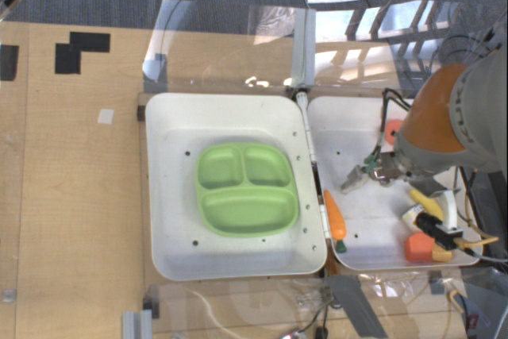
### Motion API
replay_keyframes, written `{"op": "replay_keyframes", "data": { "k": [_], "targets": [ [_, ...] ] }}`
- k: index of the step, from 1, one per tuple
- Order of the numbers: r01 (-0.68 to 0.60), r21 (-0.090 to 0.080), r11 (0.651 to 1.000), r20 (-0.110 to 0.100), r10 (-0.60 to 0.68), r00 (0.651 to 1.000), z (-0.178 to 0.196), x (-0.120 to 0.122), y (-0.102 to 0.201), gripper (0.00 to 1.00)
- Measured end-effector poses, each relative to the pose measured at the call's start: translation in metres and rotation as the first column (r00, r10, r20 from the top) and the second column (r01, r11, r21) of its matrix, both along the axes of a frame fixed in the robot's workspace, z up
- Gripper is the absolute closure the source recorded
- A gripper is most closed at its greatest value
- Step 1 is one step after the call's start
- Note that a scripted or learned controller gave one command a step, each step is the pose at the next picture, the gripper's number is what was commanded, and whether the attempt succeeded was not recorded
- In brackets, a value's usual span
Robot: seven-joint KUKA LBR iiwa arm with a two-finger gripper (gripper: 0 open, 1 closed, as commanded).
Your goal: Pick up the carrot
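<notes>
The grey arm (484,111) reaches in from the right, its orange band (432,119) sitting just above the wrist. The wrist angles down and to the left, ending in the two-finger gripper (353,179). Its slim metal fingers (349,183) point left and slightly down, with nothing visible between them.

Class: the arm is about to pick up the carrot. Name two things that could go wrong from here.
1. The carrot lies tight against the right bin's left wall, so a finger may have no room to slip behind it.
2. The hand hovers up and right of it, apart; a descent here would likely close on nothing.
</notes>
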State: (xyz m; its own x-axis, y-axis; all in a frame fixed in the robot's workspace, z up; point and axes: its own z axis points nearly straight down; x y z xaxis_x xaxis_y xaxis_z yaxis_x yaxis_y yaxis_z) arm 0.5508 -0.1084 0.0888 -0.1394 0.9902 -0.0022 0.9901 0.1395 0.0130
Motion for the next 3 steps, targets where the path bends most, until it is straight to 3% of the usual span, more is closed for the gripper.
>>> {"op": "replay_keyframes", "data": {
  "k": [1, 2, 3],
  "targets": [
    [-0.037, 0.001, 0.999, -0.012, 0.037, 0.999, 0.094, -0.007, 0.085, 0.00],
    [0.223, -0.001, 0.975, -0.016, -0.223, 0.975, 0.092, -0.026, 0.123, 0.00],
    [0.196, 0.000, 0.981, -0.015, -0.196, 0.980, 0.093, -0.063, 0.071, 0.00]
  ]
}}
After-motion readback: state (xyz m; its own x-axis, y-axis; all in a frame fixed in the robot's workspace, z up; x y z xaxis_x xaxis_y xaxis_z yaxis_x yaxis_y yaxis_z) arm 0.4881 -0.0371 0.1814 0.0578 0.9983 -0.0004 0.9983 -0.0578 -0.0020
